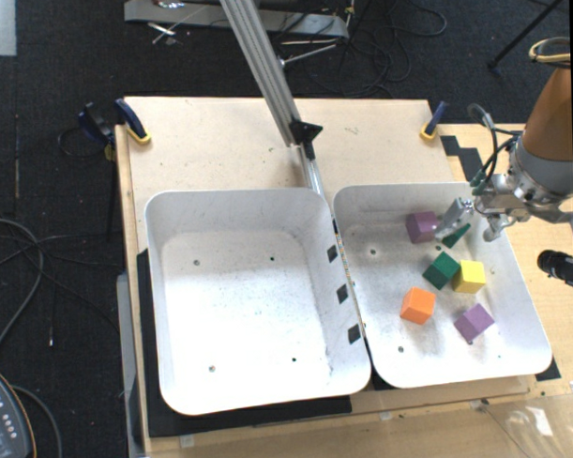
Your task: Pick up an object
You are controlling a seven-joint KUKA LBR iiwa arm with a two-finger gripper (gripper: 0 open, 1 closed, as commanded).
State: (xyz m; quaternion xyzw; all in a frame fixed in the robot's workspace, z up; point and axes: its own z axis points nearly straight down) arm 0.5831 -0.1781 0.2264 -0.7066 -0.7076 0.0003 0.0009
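Small purple cube [421,226] sits in the right-hand white bin [516,356], just beside the two-finger gripper [452,225]. Fingers appear spread, with nothing between them. Risk: a closing finger could nudge the cube aside, or catch the nearby dark green block [444,269].

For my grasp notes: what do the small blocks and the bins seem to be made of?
The orange block and yellow block look like matte foam or painted wood: flat colour, no glints, slightly soft edges. The right bin looks like thin moulded white plastic, given its rounded rim and scuffed floor.
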